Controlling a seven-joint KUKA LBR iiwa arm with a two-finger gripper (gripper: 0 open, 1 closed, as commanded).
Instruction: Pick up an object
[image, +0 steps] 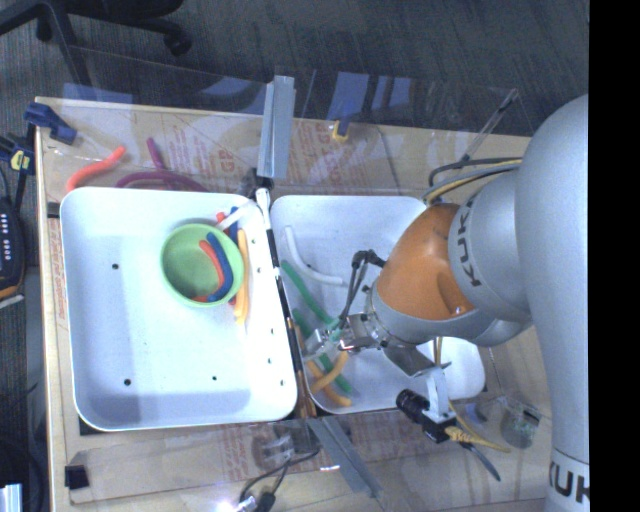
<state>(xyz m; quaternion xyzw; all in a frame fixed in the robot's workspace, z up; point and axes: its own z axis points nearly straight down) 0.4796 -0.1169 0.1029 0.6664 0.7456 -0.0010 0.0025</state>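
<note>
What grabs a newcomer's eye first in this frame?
The big grey arm with its orange band dominates the right side, reaching down over the right bin. Its pincer sits low among green and orange strips near that bin's front-left corner. In the left bin, a bright green bowl holding red and blue pieces stands out near the back-right.

A round green plastic bowl (203, 264) with red and orange strips inside is seen in the left shallow white bin (120, 350). The hand (330, 340) of the grey arm is lowered into the right white bin (330, 215), among green and orange strips (335, 385).
</note>
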